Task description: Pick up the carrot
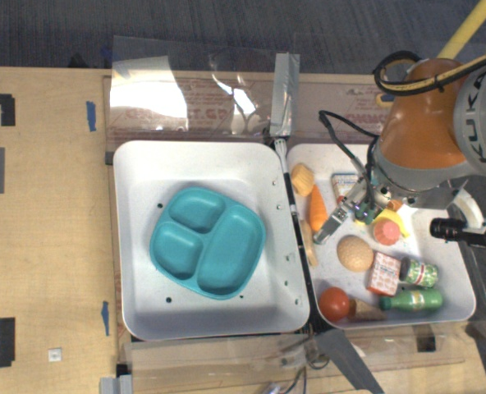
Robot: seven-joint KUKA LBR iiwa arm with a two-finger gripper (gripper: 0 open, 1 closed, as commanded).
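Two shallow white bins are sitting side by side on a tan wooden bench, the grey-and-orange arm reaching over the right bin (465, 298).

Lying against that bin's left wall, the tapered orange carrot (317, 208) is pointing toward six o'clock; the metal two-finger gripper (332, 223) is hanging just beside it at its four o'clock, jaws slightly apart and gripping nothing. A teal divided plastic plate (208, 242) is resting in the left bin (136, 167).
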